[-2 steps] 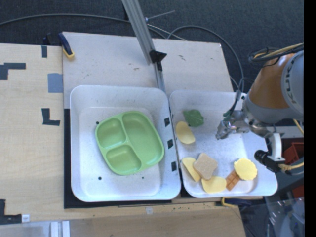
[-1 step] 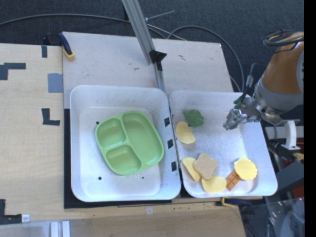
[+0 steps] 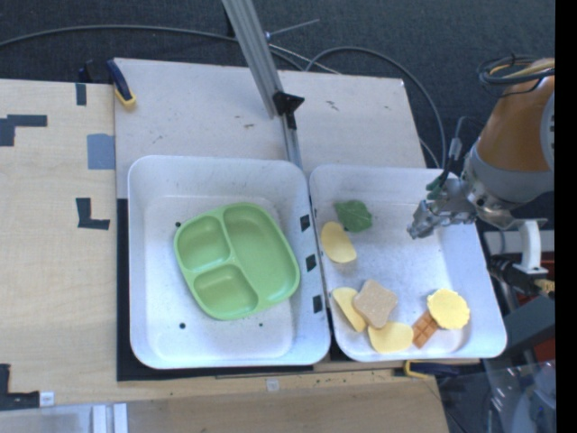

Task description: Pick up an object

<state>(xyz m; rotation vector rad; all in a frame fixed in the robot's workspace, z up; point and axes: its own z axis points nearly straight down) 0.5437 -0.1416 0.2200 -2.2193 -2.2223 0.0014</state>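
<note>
The gripper (image 3: 422,225) hangs over the right bin (image 3: 469,269), near its rim on the 3 o'clock side and a little toward 1 o'clock, with the grey wrist and the orange band of the arm (image 3: 514,142) behind it at the picture's right. Its fingers point down and to the left; they look close together, but they are small and dark, so I cannot tell if they are open or shut, and I see nothing between them. The nearest object is a green leafy piece (image 3: 353,215), at 9 o'clock from the gripper and apart from it. Just below this piece, at about 7 o'clock from it, lies a pale yellow oval piece (image 3: 338,243) close to the left wall of the bin. The other objects lie along the 6 o'clock side of the bin: a tan square like a slice of bread (image 3: 375,303) rests on a yellow long piece (image 3: 346,307), a yellow round piece (image 3: 389,337) is just below the bread, a small orange-brown bar (image 3: 425,329) is beside it, and a yellow piece with a wavy edge (image 3: 448,309) touches the bar at its 2 o'clock side. The left bin (image 3: 153,242) holds a green plate with three compartments (image 3: 236,261), tilted in the plane, in the middle of that bin.
</note>
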